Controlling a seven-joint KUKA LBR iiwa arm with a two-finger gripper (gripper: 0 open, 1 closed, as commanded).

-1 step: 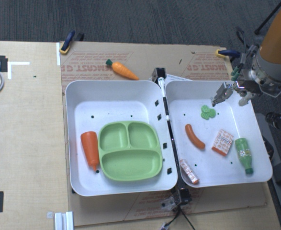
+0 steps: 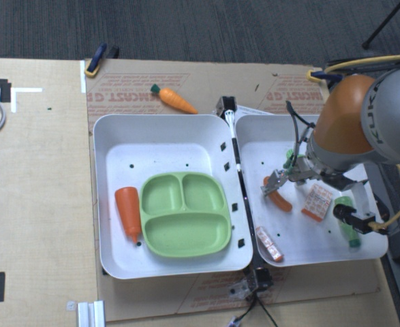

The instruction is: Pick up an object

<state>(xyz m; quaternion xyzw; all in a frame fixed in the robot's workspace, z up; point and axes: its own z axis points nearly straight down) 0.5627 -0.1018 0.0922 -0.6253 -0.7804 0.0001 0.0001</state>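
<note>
**Gripper low in the right bin, beside a small orange piece**

Nearest the camera, along the front wall of the right bin (image 2: pixel 363 254), a wrapped bar (image 2: pixel 269 244) with a pink end lies at a slant. In the left bin (image 2: pixel 104 182), a green divided plate (image 2: pixel 186 215) with three compartments sits toward the front, and an orange cylinder (image 2: pixel 127 212) lies just beside its left edge.

Farther in, the gripper (image 2: pixel 279 181) reaches down near the right bin's middle; whether its fingers are spread or closed cannot be told here. A small orange, sausage-like piece (image 2: pixel 279 201) lies on the bin floor directly below it, touching or nearly so. To the right sit a small red-and-white packet (image 2: pixel 317 202) and a green object (image 2: pixel 349 223), partly hidden by the arm's fittings.

Beyond both bins, a toy carrot (image 2: pixel 174 99) with a green top rests on the cardboard (image 2: pixel 138 87), and a blue-and-yellow clamp (image 2: pixel 96 59) sits at the cardboard's far left corner.
</note>
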